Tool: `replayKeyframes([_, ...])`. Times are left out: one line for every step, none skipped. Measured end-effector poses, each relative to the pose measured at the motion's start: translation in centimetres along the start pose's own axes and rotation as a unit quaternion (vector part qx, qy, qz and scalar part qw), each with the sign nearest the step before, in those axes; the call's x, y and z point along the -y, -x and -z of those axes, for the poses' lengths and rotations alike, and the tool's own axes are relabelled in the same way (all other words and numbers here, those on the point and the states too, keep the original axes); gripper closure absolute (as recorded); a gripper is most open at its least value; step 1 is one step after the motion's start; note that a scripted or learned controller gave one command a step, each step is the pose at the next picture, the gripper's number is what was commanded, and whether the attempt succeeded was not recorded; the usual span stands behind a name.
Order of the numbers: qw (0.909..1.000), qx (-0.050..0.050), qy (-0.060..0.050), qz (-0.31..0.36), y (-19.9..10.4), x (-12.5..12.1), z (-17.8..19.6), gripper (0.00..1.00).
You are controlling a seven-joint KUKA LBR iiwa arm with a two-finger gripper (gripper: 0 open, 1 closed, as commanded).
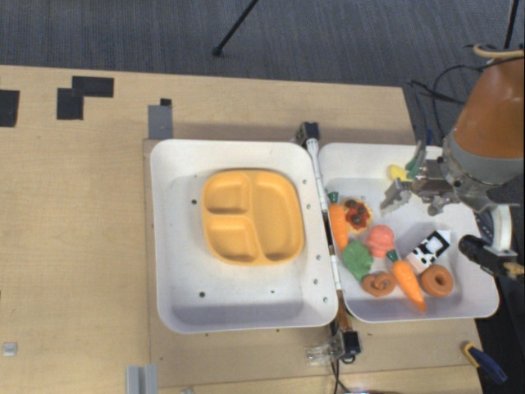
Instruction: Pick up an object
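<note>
The right bin (pixel 467 306) holds several toy foods. A pink piece (pixel 379 240) lies beside a green leafy piece (pixel 357 258). A carrot (pixel 408 282) rests between two brown donuts (pixel 378 284) (pixel 436 281). There is also a black-and-white piece (pixel 429 249), a red-topped piece (pixel 357 213), an orange piece (pixel 337 224) by the left wall and a small yellow piece (pixel 398 171) at the back. My gripper (pixel 413 199) hangs over the bin's upper middle, above and right of the pink piece. Its fingers are spread open with nothing between them.
The left bin (pixel 176 302) carries a yellow divided plate (pixel 250 216). A ridge (pixel 321 212) separates the two bins. My arm's orange and grey body (pixel 492 125) covers the right bin's far right corner. Black cables (pixel 431 97) run behind it.
</note>
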State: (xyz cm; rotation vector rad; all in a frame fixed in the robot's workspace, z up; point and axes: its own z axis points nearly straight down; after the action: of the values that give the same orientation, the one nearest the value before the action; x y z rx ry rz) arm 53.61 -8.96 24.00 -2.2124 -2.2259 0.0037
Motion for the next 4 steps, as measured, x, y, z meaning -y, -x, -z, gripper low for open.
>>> replayKeyframes([0.9885, 0.0, 0.0, 0.151, 6.0, 2.9, -5.7, 0.0])
replayKeyframes([0.9636, 0.0, 0.003, 0.267, 8.1, 2.3, -13.0, 0.0])
replayKeyframes([0.9197, 0.01, 0.01, 0.392, 2.5, 4.1, -15.0, 0.0])
replayKeyframes([0.9192, 0.0, 0.003, 0.394, 2.0, 4.3, -14.4, 1.0])
